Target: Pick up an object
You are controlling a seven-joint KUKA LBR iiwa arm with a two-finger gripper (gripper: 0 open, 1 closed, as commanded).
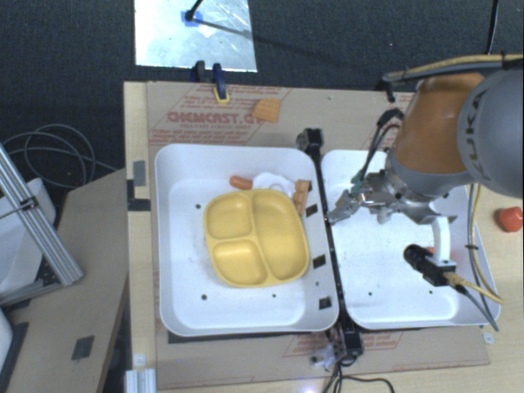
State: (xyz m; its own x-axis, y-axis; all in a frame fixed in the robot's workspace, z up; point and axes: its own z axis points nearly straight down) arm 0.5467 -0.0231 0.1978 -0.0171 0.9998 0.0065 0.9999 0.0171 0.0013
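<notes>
Down at the bottom of the frame, a tangle of cables and clips [340,352] sits at the near edge of the bench [139,219], right where the two bins meet.

Moving up, the left bin [184,301] carries a yellow divided tray [254,237], three compartments, lying flat in the middle of the bin. Just beyond it, toward the bin's far wall, there is a small orange piece [241,182], a white object [270,184] partly tucked behind the tray's far rim, and a little brown block [302,193] near the divider between the bins.

Over to the right bin [385,301]: its white floor is bare where it shows, and the arm [458,121], grey with its orange band, hangs over the bin's upper half. The end effector [342,207] points left, its tip right at the divider, close to the brown block but not touching it as far as one can see. Whether its fingers are spread or closed, I cannot tell from this angle, and nothing shows between them.

At the far right edge, a small red object [509,217] rests on the bench. Farther back lies an orange-tan patch [267,110] on the cardboard, then blue clamps [211,74], and a shiny sheet [195,21] at the upper left.
</notes>
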